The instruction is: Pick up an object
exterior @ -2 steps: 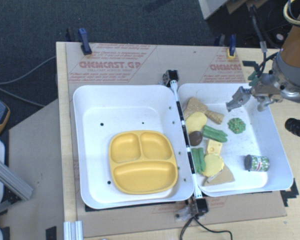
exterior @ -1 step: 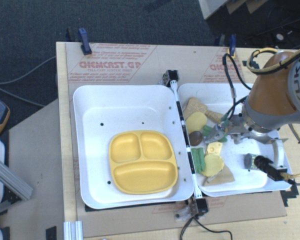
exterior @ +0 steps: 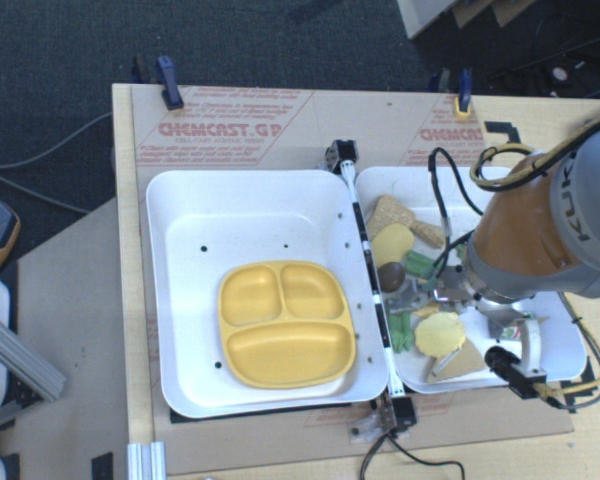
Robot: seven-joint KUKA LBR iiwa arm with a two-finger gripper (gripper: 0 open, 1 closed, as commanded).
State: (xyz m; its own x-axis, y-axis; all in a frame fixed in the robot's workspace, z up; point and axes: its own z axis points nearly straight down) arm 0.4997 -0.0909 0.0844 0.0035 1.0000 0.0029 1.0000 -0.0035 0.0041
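The gripper (exterior: 432,290) is lowered among cluttered objects in the right bin (exterior: 570,363) (finger state cannot be told). A yellow divided plate (exterior: 283,323) is seen in the left bin (exterior: 180,268).

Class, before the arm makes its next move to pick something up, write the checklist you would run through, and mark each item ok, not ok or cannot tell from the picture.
1. Objects available in the right bin: ok; a pale yellow round piece, a green piece and a tan piece lie there.
2. Arm positioned over those objects: ok; it hangs above the right bin.
3. Gripper state: cannot tell; the wrist hides it.
4. Something held already: cannot tell.
5. Objects well separated: not ok; they lie crowded together by the divider.
6. Left bin contents out of the way: ok; the yellow divided tray lies apart from the arm.
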